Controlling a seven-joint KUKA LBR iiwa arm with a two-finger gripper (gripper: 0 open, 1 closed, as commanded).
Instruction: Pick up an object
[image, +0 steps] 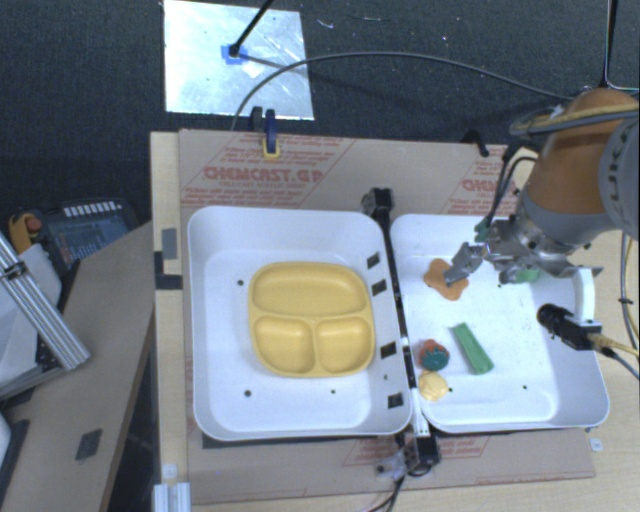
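**Four small things in the right bin, my gripper above the orange one**

Two white bins sit side by side on the worktop. The left bin (215, 300) carries a yellow divided tray (310, 318) near its middle, three compartments showing, all bare. The right bin (560, 385) carries the loose pieces I could pick from.

My arm (585, 165) comes in from the right edge of the worktop, and my gripper (468, 262) hangs over the right bin's far left part, close to the divider between the bins. Its fingers point down and to the left toward an orange piece (444, 279), and they seem to overlap its upper right edge. Whether the fingers are apart or together I cannot tell, and I cannot say that anything sits between them.

Nearer the front edge of the right bin lies a green block (471, 348), set at a slant, well apart from the orange piece. Just left of it is a small round red and teal piece (433, 354), and right in front of that, touching or almost touching, a pale yellow piece (433, 385) near the bin's front left corner.
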